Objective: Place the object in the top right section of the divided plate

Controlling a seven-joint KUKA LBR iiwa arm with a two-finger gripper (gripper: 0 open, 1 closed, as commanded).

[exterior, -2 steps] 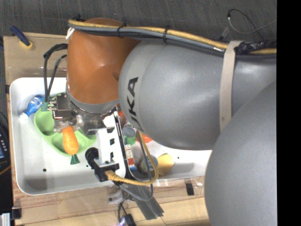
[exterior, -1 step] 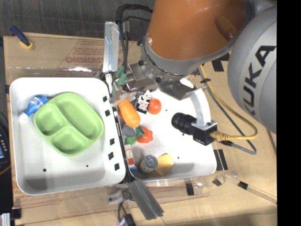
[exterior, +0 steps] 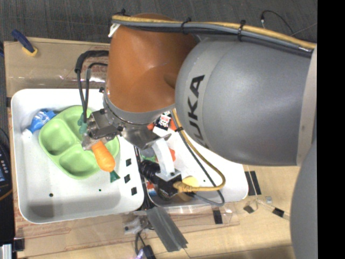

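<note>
While the claw (exterior: 96,136) hung low over the green divided plate (exterior: 59,139), its grip state could not be told. Orange carrot (exterior: 103,155) lay at the plate's edge, just below; placement looked unfinished, section unconfirmed.

Right bin (exterior: 237,179) mostly hidden beneath the arm (exterior: 242,90)

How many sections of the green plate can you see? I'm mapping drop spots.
3 on the green plate: one upper, one left, one lower beside the carrot. The arm may hide more.
</note>
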